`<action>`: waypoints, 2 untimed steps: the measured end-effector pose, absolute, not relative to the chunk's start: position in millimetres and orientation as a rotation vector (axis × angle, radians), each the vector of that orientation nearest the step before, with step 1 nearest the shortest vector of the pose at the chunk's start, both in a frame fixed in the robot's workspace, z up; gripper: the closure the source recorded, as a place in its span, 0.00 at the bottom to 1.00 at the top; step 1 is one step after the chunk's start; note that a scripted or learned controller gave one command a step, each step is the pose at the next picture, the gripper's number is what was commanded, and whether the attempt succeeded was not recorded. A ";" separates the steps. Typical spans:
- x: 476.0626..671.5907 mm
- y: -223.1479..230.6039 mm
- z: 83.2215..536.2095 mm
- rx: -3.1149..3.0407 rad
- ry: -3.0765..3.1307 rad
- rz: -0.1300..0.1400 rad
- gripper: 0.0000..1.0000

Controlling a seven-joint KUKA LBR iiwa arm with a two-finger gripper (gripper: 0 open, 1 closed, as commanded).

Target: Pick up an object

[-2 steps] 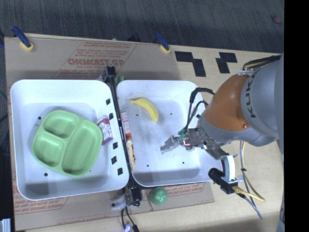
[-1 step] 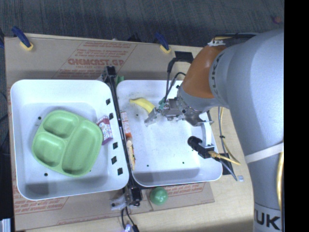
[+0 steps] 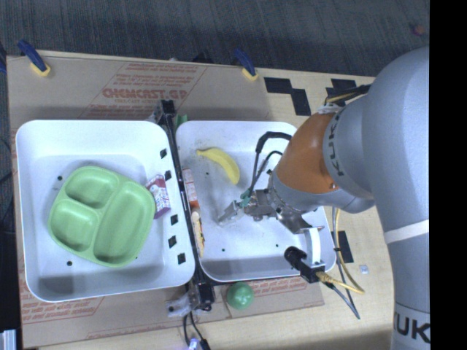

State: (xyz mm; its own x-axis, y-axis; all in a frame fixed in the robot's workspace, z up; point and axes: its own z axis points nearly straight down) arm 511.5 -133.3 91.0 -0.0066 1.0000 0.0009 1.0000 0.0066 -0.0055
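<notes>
Looming nearest the lens, the grey KUKA arm [image 3: 387, 159] with its orange band is reaching in from the right and hanging its claw [image 3: 232, 211] low over the right bin [image 3: 219, 268], though whether that claw is open or closed I cannot tell at this size. Left of the claw, the left bin [image 3: 29, 195] is holding a green divided plate [image 3: 102, 214] and a small snack packet [image 3: 160, 195] well apart from it. Just up and slightly left of the claw, the banana [image 3: 222, 162] is lying near but not touching, its long axis slanting up-left to down-right, so it is probably the closest target, while a green ball [image 3: 238, 295] is sitting below the claw, outside the bin.
</notes>
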 end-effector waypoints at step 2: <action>477.1 -158.4 206.9 -2.218 -2.227 0.000 1.00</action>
